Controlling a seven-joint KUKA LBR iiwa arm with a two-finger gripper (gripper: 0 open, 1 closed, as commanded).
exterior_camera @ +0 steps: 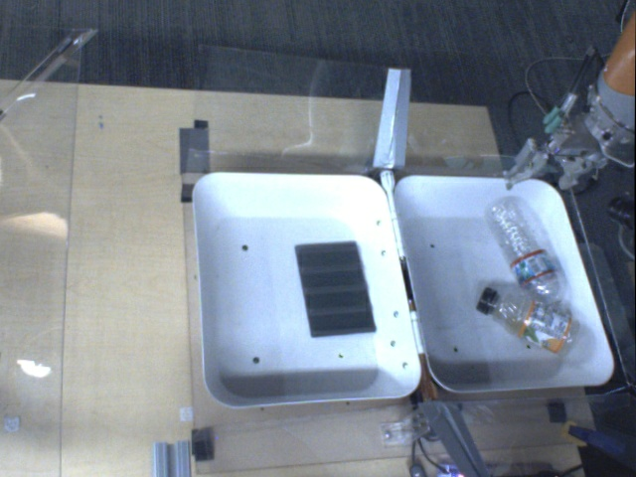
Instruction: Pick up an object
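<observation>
Two shallow white bins of smooth, slightly glossy plastic with rounded corners sit side by side on a pale wood-grain surface point(109, 296), their inner rims nearly touching along a narrow seam. The left bin point(229, 266) carries small dark holes near its corners and, near its middle, a flat black rectangular pad point(336, 288) with ribbed bands running across it, lying at a slight tilt. The right bin point(447, 266) holds two clear plastic bottles in its far right half. The upper bottle point(519, 243) lies on its side, crinkled and see-through, with a thin red and blue label band towards its lower end. The lower bottle point(529, 318) lies just beneath it, touching or nearly touching, with a black cap pointing left and an orange and yellow label wrapped round its body. A grey metal bar point(393, 117) stands up from the seam at the far edge of the bins, and sheets of clear acrylic point(50, 68) rise along the left and back of the surface, catching pale reflections. Dark carpet point(248, 8) lies beyond. The arm comes in at the upper right, its orange band point(621, 68) at the frame edge, with thin cables looping near it. The tool point(542, 162) hangs above the far right corner of the right bin, apart from both bottles; whether it is released or clenched cannot be told, and nothing is seen in it.
</observation>
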